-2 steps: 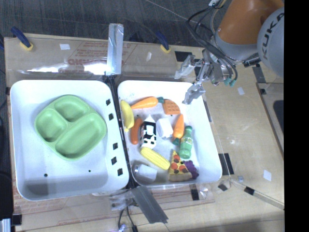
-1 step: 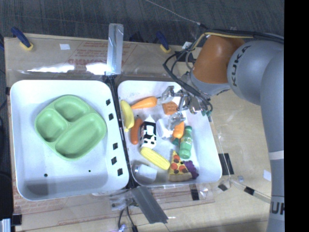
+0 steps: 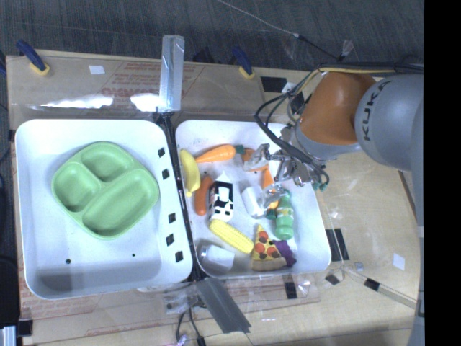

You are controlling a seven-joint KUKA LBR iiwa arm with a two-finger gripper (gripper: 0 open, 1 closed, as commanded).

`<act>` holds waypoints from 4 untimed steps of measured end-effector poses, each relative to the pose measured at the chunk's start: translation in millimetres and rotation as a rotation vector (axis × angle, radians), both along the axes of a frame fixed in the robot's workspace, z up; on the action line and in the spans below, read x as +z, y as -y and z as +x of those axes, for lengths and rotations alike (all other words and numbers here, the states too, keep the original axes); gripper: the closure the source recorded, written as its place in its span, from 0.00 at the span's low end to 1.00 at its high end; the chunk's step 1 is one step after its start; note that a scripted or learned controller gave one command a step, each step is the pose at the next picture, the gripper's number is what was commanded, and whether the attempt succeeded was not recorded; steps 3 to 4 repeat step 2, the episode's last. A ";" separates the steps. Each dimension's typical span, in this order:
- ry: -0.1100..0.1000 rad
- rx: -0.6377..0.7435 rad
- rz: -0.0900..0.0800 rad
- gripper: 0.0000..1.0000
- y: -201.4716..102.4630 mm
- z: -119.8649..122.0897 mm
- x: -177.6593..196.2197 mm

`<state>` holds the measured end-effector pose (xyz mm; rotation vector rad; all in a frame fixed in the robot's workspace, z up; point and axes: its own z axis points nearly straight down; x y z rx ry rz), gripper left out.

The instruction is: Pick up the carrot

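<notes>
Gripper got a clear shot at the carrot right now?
Probably yes. The carrot lies at the far edge of the right bin, top exposed, nothing stacked on it. The banana sits close by its left end. The gripper hovers just to its right over the same bin.

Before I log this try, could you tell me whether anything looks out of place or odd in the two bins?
Nothing looks spilled or damaged. The toys, including the orange carrot, yellow banana and yellow corn cob, lie jumbled in the right white bin, while the green divided plate sits alone in the left white bin.
</notes>
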<state>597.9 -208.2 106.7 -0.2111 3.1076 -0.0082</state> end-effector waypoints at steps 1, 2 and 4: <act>0.000 -0.044 0.000 0.00 0.6 -1.5 0.0; 0.005 -0.037 -0.004 1.00 -0.1 0.6 13.4; 0.005 -0.037 -0.004 1.00 -0.1 0.6 13.4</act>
